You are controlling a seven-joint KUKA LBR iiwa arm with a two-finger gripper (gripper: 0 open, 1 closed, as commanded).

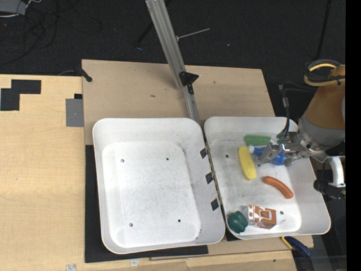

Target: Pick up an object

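Observation:
The right bin (316, 219) holds several small items. A yellow corn cob (247, 162) lies left of centre, with a green piece (257, 140) just behind it. A blue object (269, 153) sits between them and the arm, partly covered. My gripper (274, 153) is down in the bin right at the blue object, reaching in from the right under the orange-banded wrist (327, 106). A red-orange sausage (278, 187) lies in front of the gripper. At the front lie a brown-and-white carton (263, 216) and a dark green lump (237, 222).
The left bin (107, 134) stands beside the right one, joined by black clips (209, 177). A slanted metal rail (169, 44) rises behind the bins. Light wooden bench surface spreads to the left.

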